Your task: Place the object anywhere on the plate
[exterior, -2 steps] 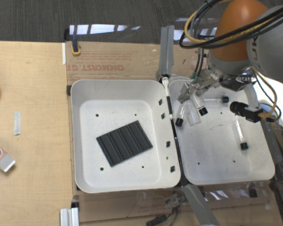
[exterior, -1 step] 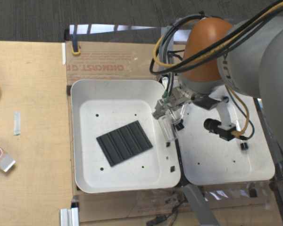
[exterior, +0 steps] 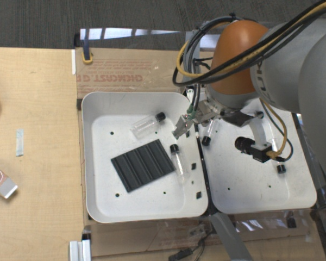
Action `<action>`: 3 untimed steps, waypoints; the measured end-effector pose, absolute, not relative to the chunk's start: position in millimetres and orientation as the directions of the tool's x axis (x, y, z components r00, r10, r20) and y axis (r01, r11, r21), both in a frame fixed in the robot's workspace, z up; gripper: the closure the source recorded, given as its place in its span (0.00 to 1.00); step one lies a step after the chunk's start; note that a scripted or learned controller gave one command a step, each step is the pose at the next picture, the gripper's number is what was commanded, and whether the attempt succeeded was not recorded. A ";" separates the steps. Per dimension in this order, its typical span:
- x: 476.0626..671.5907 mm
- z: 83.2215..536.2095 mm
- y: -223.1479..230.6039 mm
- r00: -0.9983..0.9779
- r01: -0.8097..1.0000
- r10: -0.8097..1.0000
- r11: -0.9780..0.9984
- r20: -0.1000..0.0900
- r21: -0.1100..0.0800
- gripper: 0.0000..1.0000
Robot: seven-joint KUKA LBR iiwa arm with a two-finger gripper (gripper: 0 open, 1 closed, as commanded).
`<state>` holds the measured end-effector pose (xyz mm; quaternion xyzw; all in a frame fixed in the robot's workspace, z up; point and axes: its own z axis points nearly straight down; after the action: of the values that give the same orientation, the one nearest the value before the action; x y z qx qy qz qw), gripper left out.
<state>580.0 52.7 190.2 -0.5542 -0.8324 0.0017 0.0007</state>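
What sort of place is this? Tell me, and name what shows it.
Most likely a robotics lab bench set up for pick-and-place tests. An industrial arm with loose cables reaches over two white bins; small vials and a dark ribbed plate lie in the left one.

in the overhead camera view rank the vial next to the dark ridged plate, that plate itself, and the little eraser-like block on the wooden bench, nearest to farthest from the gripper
From the gripper:
1. Vial, just below it in the left bin.
2. Dark ridged plate, further left in that bin.
3. Eraser-like block, far left on the wooden bench.
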 end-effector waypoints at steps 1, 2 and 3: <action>634.0 132.3 108.0 -0.516 0.857 0.857 0.516 -0.002 -0.002 0.00; 652.4 93.0 167.1 -0.189 0.982 0.982 0.189 -0.003 -0.002 0.00; 658.9 91.5 219.8 0.060 0.998 0.998 -0.060 -0.003 -0.001 0.00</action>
<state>658.9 219.8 91.5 -0.7279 -0.6857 0.0013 -0.0008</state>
